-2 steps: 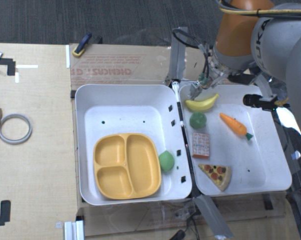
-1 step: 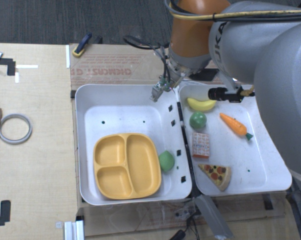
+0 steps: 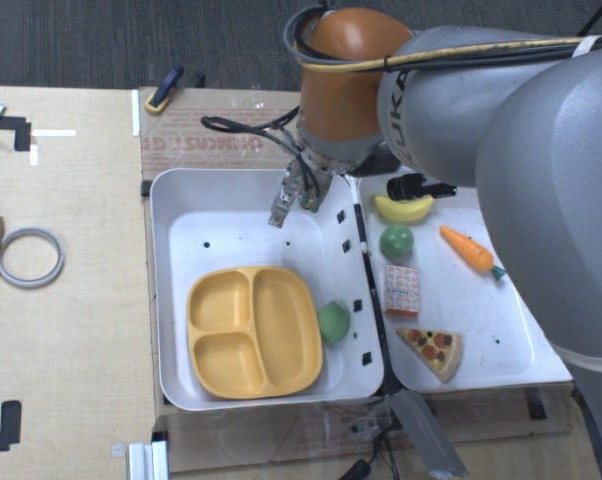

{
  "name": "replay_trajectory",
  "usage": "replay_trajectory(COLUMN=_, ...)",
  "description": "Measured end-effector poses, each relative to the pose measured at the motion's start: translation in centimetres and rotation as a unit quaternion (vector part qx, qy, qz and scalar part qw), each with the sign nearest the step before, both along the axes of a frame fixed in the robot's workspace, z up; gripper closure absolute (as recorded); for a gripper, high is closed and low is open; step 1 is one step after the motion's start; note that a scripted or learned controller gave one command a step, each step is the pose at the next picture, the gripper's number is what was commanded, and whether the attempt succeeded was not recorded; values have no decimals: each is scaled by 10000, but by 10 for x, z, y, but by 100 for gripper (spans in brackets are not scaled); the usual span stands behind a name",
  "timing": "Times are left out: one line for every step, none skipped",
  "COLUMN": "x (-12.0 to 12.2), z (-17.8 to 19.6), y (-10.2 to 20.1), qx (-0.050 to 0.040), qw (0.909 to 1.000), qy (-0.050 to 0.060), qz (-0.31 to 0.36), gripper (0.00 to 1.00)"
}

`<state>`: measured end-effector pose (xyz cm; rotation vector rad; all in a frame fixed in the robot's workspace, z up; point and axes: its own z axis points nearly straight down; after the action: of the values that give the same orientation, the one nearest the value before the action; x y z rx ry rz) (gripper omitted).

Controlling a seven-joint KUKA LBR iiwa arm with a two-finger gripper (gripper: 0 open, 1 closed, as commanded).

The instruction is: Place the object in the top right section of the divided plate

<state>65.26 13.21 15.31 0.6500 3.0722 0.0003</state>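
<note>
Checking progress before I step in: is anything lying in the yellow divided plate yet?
No. All three sections of the yellow divided plate are bare, and the green object lies beside its right rim on the bin floor.

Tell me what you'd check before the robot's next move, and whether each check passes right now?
1. Divided plate sits flat in the left bin: ok.
2. All plate sections free of items: ok.
3. Gripper holding an object: cannot tell; nothing visible in it.
4. Green object lies beside the plate, not in it: not ok if it is the target.
5. Banana, green ball, carrot, carton and pizza slice lie apart in the right bin: ok.
</note>
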Motion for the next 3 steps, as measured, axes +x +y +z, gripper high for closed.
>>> replay_trajectory(x=-1, z=-15, y=15, qx=2, qw=9849, qy=-7, qz=1732, gripper=100)
replay_trajectory(x=-32, z=-46, y=61, qx=1, qw=9648, qy=-6, qz=2631, gripper=100)
replay_trajectory(x=-5, z=-60, y=16, qx=-1, qw=9286, qy=-21, qz=3711, gripper=100)
